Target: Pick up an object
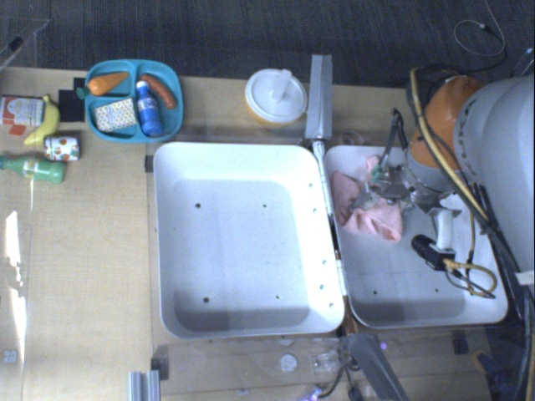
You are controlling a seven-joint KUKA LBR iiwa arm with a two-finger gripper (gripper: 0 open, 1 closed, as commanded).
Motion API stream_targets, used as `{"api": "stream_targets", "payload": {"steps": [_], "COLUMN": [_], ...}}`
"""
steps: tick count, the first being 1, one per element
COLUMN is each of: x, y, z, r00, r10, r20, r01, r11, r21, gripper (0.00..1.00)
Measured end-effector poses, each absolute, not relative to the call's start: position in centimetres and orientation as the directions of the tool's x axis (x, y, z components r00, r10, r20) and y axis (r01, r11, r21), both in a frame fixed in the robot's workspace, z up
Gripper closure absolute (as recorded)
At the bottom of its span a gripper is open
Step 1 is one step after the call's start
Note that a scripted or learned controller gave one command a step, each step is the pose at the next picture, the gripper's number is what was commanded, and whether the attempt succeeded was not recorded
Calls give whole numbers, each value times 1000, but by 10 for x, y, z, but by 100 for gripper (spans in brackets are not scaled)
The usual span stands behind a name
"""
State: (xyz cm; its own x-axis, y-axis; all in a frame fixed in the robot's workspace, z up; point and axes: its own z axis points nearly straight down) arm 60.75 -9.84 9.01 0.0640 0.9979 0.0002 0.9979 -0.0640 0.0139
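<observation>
Right bin [418, 295]: tool [386, 189] on pink cloth [372, 215], fingertips hidden.

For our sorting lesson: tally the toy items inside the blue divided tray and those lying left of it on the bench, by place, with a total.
In the blue divided tray: 4 (carrot, sausage, blue bottle, patterned packet)
Left of it: 4 (banana, carton, can, green bottle)
Total: 8

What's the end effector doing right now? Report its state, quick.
End effector: down in the right bin, on the pink cloth; open or closed cannot be told.
</observation>
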Motion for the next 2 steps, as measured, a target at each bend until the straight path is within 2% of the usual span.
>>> {"api": "stream_targets", "payload": {"steps": [1, 2], "x": [610, 617], "y": [-97, -135], "z": [102, 128], "r00": [57, 338], "r10": [998, 941], "r20": [-1, -1], "r01": [998, 941], "r11": [-57, -338], "r21": [20, 0], "gripper": [100, 100]}}
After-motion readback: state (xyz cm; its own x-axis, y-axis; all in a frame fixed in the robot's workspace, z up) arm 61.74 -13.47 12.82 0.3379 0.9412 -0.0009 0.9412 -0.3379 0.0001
